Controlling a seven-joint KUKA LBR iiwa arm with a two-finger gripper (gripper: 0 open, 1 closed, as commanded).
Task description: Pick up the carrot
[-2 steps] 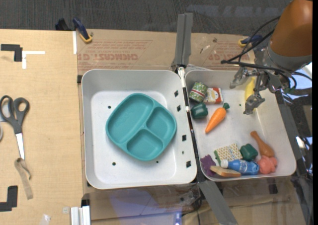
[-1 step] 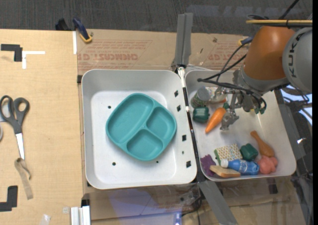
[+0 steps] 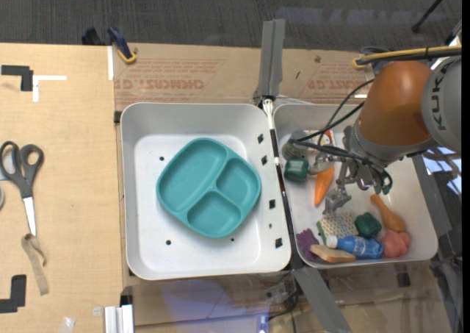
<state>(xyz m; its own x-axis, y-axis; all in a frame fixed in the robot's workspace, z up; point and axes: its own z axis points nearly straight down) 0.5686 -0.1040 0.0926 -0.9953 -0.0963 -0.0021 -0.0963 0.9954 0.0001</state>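
The carrot [image 3: 322,185] is a short orange cone lying in the right bin [image 3: 420,199], near that bin's left-middle, with its tip pointing toward the front. My gripper [image 3: 341,193] hangs under the orange wrist band, just right of the carrot and above a speckled pad [image 3: 339,221]. From this angle the carrot lies beside the gripper, not inside it. Cables and the wrist hide part of the bin behind the gripper.
The right bin also holds a green cup [image 3: 297,170], an orange vegetable [image 3: 388,213], a dark green block [image 3: 367,225], a pink lump [image 3: 397,243], a blue bottle [image 3: 360,248] and a purple item [image 3: 307,239]. The left bin [image 3: 136,199] carries a teal divided plate [image 3: 209,188]. Scissors [image 3: 22,170] lie far left.
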